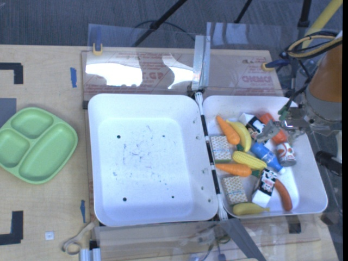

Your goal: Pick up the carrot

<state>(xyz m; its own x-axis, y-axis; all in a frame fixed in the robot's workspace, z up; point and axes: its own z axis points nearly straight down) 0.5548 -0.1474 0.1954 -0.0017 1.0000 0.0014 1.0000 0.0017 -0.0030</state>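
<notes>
Approach step: gripper low over right bin, near its right-rear wall, above can and other toys. Jaw gap unclear, can't tell; nothing seen held. Carrot flat mid-bin, touching corn, cracker just in front. Second carrot-like piece at rear by banana. Next, prob: shift left and forward, descend across carrot. Tight: clutter all round, divider wall near. Left bin roomy.
</notes>
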